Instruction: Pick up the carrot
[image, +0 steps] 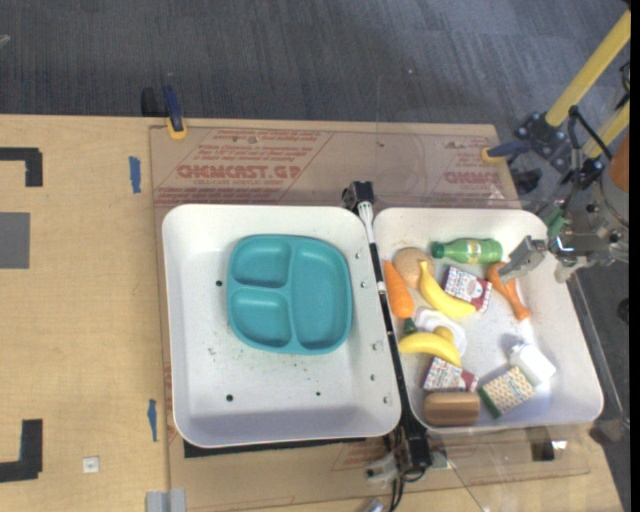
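Observation:
An orange carrot (399, 291) lies along the left wall of the right bin (585, 345), beside a tan potato-like piece (408, 263). A second orange carrot-like piece (511, 295) lies near the bin's right side. My gripper (524, 259) hangs over the right bin's upper right part, just above that second orange piece and to the right of the green bottle (467, 250). Nothing is seen held in it.
The right bin also holds two yellow bananas (437, 290), small cartons (465, 286), a brown block (451, 408) and a white packet (531, 363). The left bin (190, 300) carries a teal divided plate (291, 293). Blue clamps and a yellow pole stand at the back right.

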